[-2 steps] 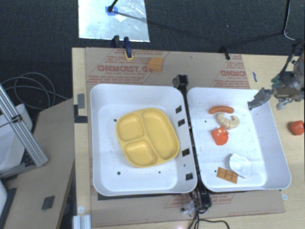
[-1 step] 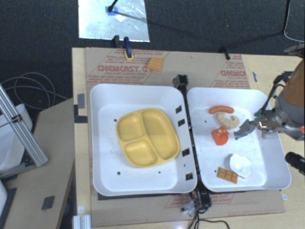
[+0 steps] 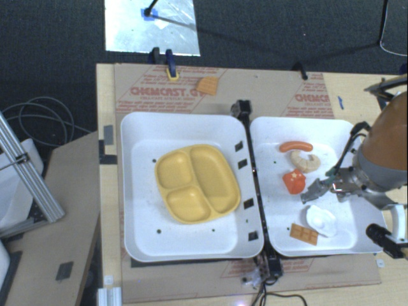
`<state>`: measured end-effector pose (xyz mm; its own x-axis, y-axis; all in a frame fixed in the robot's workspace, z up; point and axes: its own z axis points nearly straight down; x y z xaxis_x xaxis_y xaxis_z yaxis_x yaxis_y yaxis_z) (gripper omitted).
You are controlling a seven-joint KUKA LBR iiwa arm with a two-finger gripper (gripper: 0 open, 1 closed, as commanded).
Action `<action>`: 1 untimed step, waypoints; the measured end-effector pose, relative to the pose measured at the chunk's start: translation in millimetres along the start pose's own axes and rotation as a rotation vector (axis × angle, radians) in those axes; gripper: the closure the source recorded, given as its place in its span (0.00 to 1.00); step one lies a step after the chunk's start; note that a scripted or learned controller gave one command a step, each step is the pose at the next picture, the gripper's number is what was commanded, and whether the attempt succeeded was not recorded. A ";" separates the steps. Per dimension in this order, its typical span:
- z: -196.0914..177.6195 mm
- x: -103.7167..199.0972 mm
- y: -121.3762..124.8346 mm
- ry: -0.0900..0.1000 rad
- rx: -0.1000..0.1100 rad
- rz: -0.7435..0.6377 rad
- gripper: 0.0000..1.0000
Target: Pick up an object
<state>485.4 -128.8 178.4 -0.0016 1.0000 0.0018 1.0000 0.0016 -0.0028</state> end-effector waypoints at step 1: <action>-113.7 104.0 4.1 0.003 -0.018 -0.014 0.00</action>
<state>489.7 -24.9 292.3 -0.0159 0.9999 0.0043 0.9998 0.0158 0.0148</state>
